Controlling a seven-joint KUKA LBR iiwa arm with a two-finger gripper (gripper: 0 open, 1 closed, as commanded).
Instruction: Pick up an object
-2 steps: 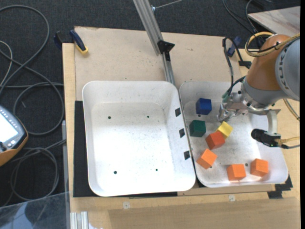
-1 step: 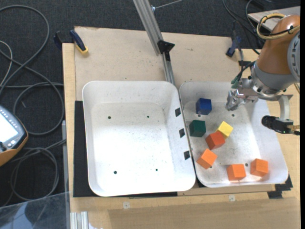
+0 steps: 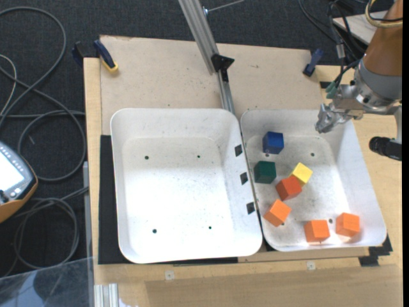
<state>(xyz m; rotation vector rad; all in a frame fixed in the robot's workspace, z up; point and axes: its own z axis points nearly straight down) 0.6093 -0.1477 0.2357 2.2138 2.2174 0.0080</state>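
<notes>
- Two white bins on the table (image 3: 160, 75): the left bin (image 3: 128, 133) and the right bin (image 3: 364, 190).
- Right bin holds seven cubes: three orange cubes (image 3: 316, 230), one red cube (image 3: 289, 187), one yellow cube (image 3: 302, 172), one green cube (image 3: 265, 171), one blue cube (image 3: 273, 142).
- The tool (image 3: 327, 121) hovers at that bin's far right; whether it is wide or narrow cannot be told.
- Two blue clamps (image 3: 105, 55) at the table's far edge; a metal pole (image 3: 201, 24) crosses above.

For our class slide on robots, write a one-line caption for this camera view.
Gripper hovers over the right bin's far edge, above seven coloured blocks, nearest the blue block.
</notes>
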